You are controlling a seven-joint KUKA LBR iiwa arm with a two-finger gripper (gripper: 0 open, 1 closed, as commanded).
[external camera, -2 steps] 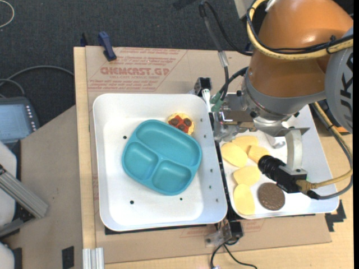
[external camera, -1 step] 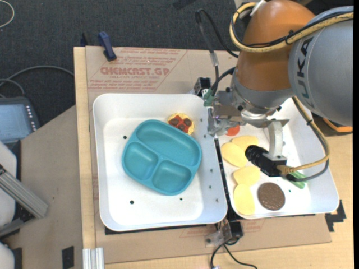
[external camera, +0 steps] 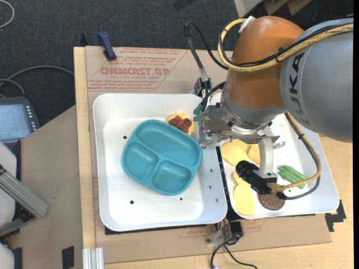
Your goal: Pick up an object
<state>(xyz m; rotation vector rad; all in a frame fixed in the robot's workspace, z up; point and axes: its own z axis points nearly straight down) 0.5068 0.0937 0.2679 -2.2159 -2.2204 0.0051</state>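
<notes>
**A:** Tool (external camera: 208, 129) low under the wrist, over the divider between the two white bins. Released or clenched: cannot tell, the arm's bulk covers it.

**B:** Nearest candidates?

**A:** Right bin (external camera: 328, 198), near end: a pale yellow flat piece (external camera: 243, 199) with a brown disc (external camera: 273, 202) just beside it. A green item (external camera: 291, 174) lies a little farther in. All thin and lying flat. Light, I'd judge, but awkward to get under.

**B:** Left bin?

**A:** Left bin (external camera: 109, 167) holds a teal divided plate (external camera: 162, 158) lying askew near the middle. It looks like stiff, smooth plastic, so probably light and slippery. Only the rim offers a pinch.

**B:** Beyond the plate?

**A:** A small red-and-yellow toy food piece (external camera: 180, 122) lies at the far side of the left bin, just past the plate's far rim and just beside the tool. I judge it the likeliest target. It is probably light and rigid. Best taken from above, across its narrow width. The plate rim and the bin wall crowd it, so a slip is likely.

**B:** Farthest?

**A:** A printed cardboard sheet (external camera: 134, 72) behind the bins, with a blue clip (external camera: 106, 45) at its far corner.
</notes>
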